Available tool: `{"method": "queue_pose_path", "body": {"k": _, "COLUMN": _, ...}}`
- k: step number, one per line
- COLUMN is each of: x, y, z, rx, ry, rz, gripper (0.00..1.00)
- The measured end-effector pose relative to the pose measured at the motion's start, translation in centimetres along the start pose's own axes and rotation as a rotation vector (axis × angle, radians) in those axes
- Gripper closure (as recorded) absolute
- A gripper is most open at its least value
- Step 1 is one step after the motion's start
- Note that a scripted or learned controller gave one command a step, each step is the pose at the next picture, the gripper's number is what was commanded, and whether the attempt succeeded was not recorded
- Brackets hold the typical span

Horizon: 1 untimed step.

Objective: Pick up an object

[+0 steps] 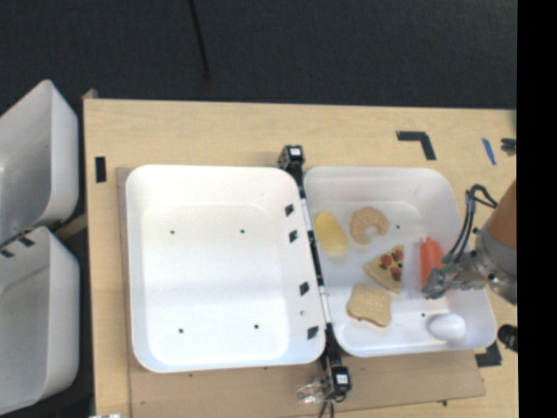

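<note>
Dark carpet-like flooring fills the top of the camera view, and below it lies a pale wooden bench (218,133) with short black tape marks and one blue mark toward its 2 o'clock corner. Two white moulded shapes (30,233) stand off the bench's 9 o'clock edge.

On the bench sit two shallow white bins, touching along a shared seam fitted with small black clips. Taking the seam as the centre of the dial, the left bin (144,259) spreads toward 9 o'clock and the right bin (435,190) toward 3 o'clock.

Every loose object lies in the right bin. With that bin's middle as the dial's centre: a pale yellow lemon-like piece (330,232) lies at 9 o'clock, near the seam; a tan curled pastry-like piece (369,224) sits at 11 o'clock, just beside the yellow one; a pizza-slice toy (386,268) lies close to the centre, slightly toward 5 o'clock; a tan bread-slice piece (370,306) lies at 7 o'clock, just below the pizza slice; an orange-red carrot-like piece (431,259) stands lengthwise at 3 o'clock; a white egg-like piece (447,326) rests at 5 o'clock near the bin's corner.

From the 3 o'clock side of the view, the grey arm with its orange band reaches in over the bin's rim. Its gripper (434,287) hangs low at about 4 o'clock in the bin, just below the carrot-like piece's lower end and above the egg-like piece. Whether its fingers are apart or together I cannot tell, and no object can be made out between them.
</note>
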<state>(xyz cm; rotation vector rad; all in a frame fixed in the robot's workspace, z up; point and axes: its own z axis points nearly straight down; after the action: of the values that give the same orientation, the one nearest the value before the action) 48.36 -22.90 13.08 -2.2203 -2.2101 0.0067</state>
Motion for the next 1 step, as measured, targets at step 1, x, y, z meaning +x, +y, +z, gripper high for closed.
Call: {"method": "queue_pose_path", "body": {"k": 1, "x": 4.29, "y": 11.38, "z": 2.38, "rx": -0.025, "ry": -0.009, "rz": -0.013, "gripper": 1.00}}
